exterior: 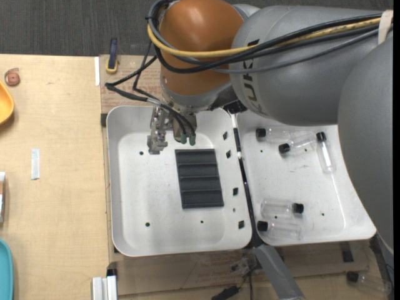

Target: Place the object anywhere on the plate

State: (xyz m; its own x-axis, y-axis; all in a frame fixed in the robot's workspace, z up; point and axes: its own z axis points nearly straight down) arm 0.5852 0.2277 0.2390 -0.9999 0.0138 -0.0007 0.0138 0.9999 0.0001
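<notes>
camera view has the gripper point(170, 137) over the left bin point(128, 230), just beyond the dark plate point(199, 178), fingers apart with nothing between them. the clear vials point(299, 145) lie in the right bin point(353, 227), so picking one up likely comes next.

Ridged plate point(199, 179) in left bin point(128, 186)

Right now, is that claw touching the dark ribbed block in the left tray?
Cannot tell. In the camera view the gripper hangs close above the dark ribbed block by its upper edge, but the slanted angle hides any gap or contact.
</notes>
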